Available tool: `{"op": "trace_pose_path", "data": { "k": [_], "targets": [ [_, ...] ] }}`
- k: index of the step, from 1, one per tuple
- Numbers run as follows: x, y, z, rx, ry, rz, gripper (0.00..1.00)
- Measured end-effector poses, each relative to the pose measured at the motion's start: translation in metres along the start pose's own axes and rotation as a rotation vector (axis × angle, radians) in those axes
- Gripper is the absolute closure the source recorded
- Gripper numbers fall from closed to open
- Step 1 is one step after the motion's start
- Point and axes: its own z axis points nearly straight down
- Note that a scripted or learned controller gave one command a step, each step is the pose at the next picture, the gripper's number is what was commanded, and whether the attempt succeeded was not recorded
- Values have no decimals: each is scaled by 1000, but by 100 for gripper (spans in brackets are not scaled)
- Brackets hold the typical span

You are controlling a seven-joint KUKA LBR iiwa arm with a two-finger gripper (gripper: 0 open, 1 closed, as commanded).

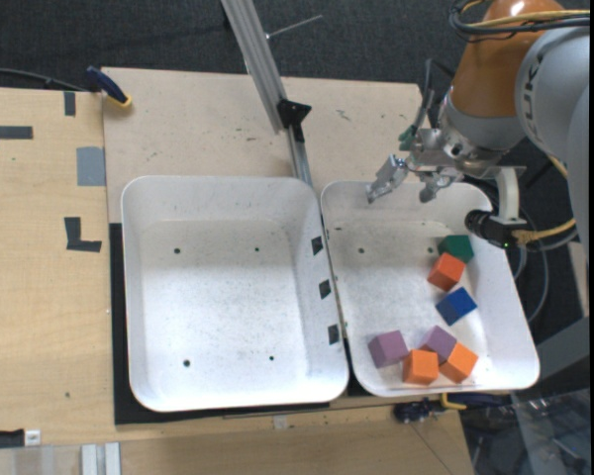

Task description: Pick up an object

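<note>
A: Why is the gripper over the right bin's far edge?

B: Jaws apart, seemingly empty, probably poised. The blocks crowd its right edge and near-right corner.

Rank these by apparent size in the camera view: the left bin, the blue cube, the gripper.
1. left bin, by far the largest.
2. gripper, open above the right bin; it sits nearer the camera, so its size is flattered.
3. blue cube, smallest.

Blue-and-yellow clamp, grey tape
</note>
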Motion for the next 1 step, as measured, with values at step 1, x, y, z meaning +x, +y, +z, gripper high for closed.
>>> {"op": "trace_pose_path", "data": {
  "k": [1],
  "targets": [
    [0,0,0,0,0,0,0]
  ]
}}
